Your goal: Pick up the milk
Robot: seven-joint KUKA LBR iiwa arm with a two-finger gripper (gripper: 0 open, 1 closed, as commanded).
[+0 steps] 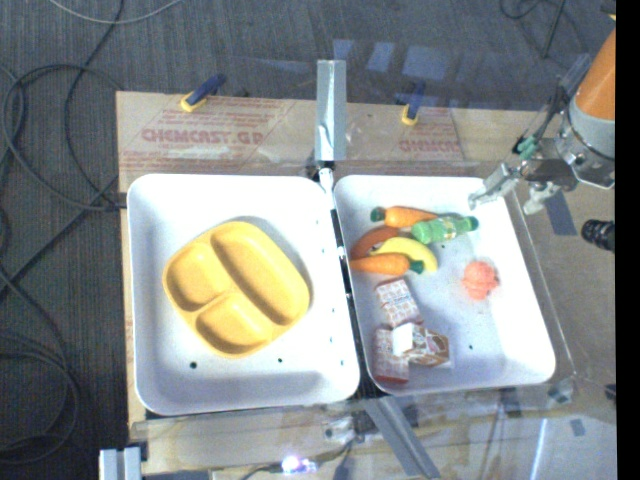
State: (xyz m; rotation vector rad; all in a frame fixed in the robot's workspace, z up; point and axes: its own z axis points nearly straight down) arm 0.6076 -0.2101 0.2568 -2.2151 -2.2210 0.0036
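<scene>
From the camera above the bench, the gripper (510,183) hangs at the upper right corner of the right bin (540,353), over its rim, with the arm (597,98) and its orange band behind it. Two thin fingers (487,189) stand apart with nothing between them, so the hand is open and empty.

The milk (396,301), as far as I can judge, is the small brown and white carton lying below and to the left of the gripper, well apart from it, near the middle of that bin's lower half. Just below it lies a second, flattened packet (408,346) in red and white, touching or almost touching it; which of the two is the milk is not fully certain.

Closest to the gripper, just left of its fingers, is a green bottle (444,229). Beyond that lie a carrot (408,215), a banana (412,251) and a second carrot (380,264), bunched together. A pink ball (480,279) sits alone below the gripper. Far to the left, the other bin (145,368) holds a yellow divided plate (236,286).

The step in hand looks like the approach: nothing is grasped yet. The next move calls for travelling down and left past the bottle and banana, then lowering over the carton with the fingers astride its narrow sides, clear of the packet beside it.

Red lettering on the board (150,128) behind the bins reads roughly "CHEMCAST"; the print on the carton is too small to read.
</scene>
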